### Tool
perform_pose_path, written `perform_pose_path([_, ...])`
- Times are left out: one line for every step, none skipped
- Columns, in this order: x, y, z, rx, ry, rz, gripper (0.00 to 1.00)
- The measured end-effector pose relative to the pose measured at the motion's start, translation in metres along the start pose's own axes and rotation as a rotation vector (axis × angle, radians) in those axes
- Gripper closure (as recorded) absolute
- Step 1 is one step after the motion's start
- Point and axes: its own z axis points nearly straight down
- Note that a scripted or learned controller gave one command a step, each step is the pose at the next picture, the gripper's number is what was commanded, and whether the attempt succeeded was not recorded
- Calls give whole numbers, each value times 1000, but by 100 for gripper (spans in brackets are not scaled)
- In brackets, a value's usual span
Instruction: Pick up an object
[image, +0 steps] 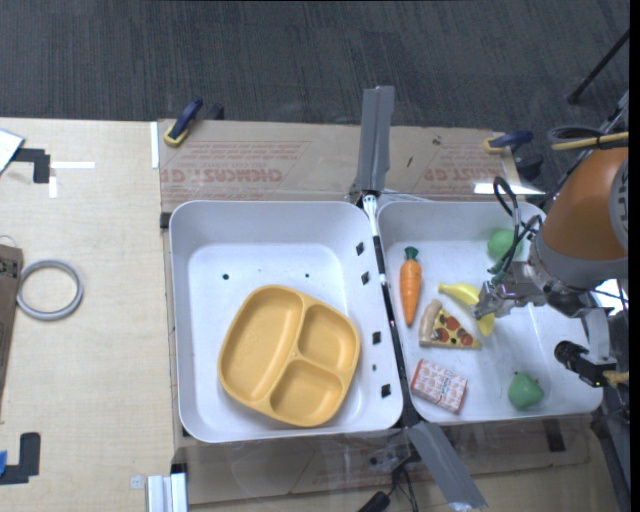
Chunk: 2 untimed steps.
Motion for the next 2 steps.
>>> perform_pose_path([60,-4,-99,-1,-1,-2,100])
perform_pose_path([59,-3,-108,0,-2,-3,100])
